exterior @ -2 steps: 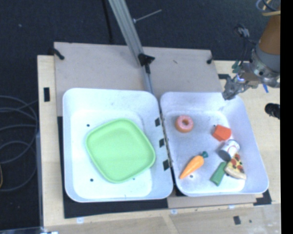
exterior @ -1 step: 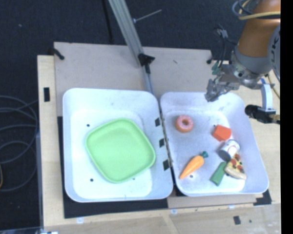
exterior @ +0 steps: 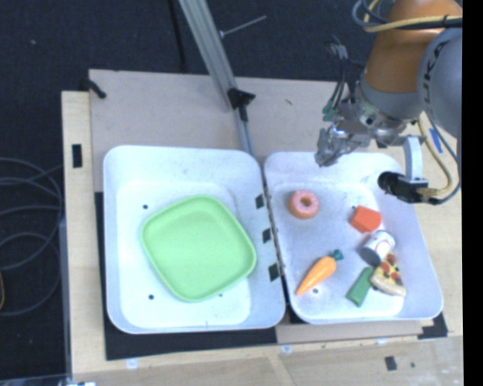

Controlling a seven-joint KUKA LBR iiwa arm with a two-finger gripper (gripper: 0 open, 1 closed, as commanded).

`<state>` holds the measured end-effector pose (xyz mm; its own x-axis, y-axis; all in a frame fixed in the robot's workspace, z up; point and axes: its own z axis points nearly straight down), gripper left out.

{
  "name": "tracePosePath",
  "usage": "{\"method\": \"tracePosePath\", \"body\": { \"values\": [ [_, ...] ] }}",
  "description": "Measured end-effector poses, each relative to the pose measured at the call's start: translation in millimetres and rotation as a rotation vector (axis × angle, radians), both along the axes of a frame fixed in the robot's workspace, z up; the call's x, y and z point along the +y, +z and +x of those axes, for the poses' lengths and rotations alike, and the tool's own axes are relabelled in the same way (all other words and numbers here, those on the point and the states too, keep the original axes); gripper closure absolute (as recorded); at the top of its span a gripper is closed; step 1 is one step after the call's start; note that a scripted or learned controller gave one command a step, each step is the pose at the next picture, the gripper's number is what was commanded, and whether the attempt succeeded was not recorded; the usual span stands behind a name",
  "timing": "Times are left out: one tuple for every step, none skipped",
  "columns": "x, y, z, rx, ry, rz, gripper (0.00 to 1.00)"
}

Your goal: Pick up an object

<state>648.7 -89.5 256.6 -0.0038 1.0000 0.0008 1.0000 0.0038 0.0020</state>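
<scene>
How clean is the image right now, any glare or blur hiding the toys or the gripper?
Camera view: even light, soft shadows, no strong glare on the white bins; the carrot and doughnut read sharply; the gripper is small and slightly blurred, and the pizza slice detail is fuzzy.

Light wooden bench (exterior: 80,240) with a paler board (exterior: 169,107) across its back part. Two shallow white bins sit directly on it, side by side and touching at the middle: left bin (exterior: 121,175), right bin (exterior: 423,292). Black mat (exterior: 99,232) shows under the left bin's left and front edges. Small black clips (exterior: 77,156) on the bench's left edge. Slanted metal pole (exterior: 209,43) meets the board behind the bins.
</scene>
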Motion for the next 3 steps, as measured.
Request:
{"method": "tracePosePath", "body": {
  "values": [
    [56,7,4,0.001,0.001,0.000,1.00],
    [110,-7,7,0.002,0.000,-0.001,1.00],
    [158,-19,9,0.002,-0.001,-0.001,1.00]
  ]
}}
